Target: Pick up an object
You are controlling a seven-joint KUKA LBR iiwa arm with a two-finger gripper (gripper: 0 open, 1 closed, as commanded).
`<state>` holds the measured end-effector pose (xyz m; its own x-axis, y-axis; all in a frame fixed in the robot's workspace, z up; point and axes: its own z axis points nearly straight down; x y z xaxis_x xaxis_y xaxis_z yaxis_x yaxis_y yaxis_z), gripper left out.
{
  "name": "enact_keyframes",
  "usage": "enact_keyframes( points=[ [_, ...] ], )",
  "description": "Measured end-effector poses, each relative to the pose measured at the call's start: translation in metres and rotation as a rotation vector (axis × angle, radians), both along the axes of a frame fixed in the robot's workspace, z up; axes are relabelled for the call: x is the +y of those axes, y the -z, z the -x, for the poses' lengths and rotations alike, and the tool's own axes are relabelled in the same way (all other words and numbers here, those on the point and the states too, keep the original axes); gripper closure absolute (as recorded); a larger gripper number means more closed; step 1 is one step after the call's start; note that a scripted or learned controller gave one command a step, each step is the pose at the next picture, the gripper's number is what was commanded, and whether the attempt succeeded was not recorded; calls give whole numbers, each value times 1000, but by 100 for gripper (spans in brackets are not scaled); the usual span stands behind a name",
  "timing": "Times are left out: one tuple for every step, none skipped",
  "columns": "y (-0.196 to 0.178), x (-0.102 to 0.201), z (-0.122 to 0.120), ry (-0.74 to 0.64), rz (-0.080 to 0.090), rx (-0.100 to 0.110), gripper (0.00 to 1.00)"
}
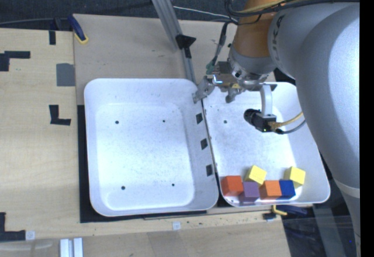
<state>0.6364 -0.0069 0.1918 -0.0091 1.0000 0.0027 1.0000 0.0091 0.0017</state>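
The left bin [140,145] bears only dark specks. In the right bin [234,133], small blocks [263,184] cluster along its near edge: orange, purple, yellow, blue. The gripper [225,91] hangs above that bin's far end, holding nothing. No writing is readable anywhere.

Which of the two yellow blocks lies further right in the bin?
The small yellow foam cube at the right bin's edge, beside the blue block.
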Motion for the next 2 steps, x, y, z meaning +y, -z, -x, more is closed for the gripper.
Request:
enact_keyframes(
  points=[
    [-10,-5,2,5,4,4,100],
    [1,-80,-29,13,7,3,100]
  ],
)
